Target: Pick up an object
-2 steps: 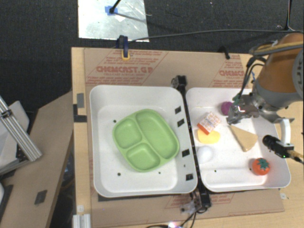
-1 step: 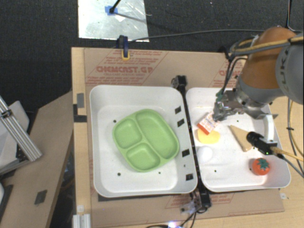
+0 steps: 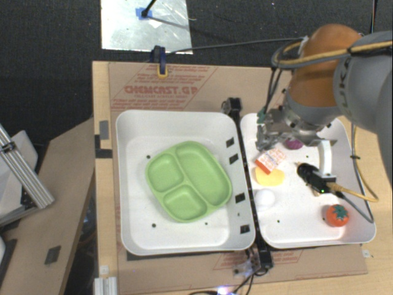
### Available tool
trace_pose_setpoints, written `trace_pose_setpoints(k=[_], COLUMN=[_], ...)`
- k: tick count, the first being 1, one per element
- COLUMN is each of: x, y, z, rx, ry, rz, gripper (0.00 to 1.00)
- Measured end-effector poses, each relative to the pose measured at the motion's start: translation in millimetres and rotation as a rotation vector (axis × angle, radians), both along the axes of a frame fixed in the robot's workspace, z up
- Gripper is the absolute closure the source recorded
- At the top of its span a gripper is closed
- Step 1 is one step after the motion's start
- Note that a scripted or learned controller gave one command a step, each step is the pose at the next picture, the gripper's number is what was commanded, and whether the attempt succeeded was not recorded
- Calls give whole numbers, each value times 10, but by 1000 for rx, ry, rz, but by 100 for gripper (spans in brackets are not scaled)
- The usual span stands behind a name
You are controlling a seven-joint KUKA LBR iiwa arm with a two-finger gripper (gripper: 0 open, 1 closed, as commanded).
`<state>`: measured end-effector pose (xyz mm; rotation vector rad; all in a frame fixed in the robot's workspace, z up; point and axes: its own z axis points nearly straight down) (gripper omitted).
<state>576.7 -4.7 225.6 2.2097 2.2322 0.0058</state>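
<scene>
Over the right-hand bin [image 3: 295,223], the grey arm [image 3: 368,85] hangs low, its gripper [image 3: 268,135] aimed down at the clutter. Across the divider from the gripper, toward the view's left, the other bin [image 3: 132,165] carries a green divided plate [image 3: 187,180], well apart from the action. Near the gripper on the view's lower side lies a yellow disc [image 3: 270,177], and touching it, just beside the gripper, a red-and-white packet [image 3: 271,160]. A tomato-like toy [image 3: 336,215] sits well away, a white ball [image 3: 264,196] lies beyond the disc, and a purple piece [image 3: 295,144] is just beside the gripper. Nothing is visibly held, and how wide the gripper stands cannot be told. This looks like the approach. The packet seems the likeliest target, so the next move calls for a short shift over it, a drop, then a firm close.
</scene>
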Motion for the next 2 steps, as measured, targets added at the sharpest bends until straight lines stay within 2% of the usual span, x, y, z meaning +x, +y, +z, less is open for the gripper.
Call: trace_pose_setpoints(k=[1,2], x=[170,230], y=[462,1023], z=[73,139], rx=[0,1], ry=[-1,0], rz=[-1,0], gripper=[100,100])
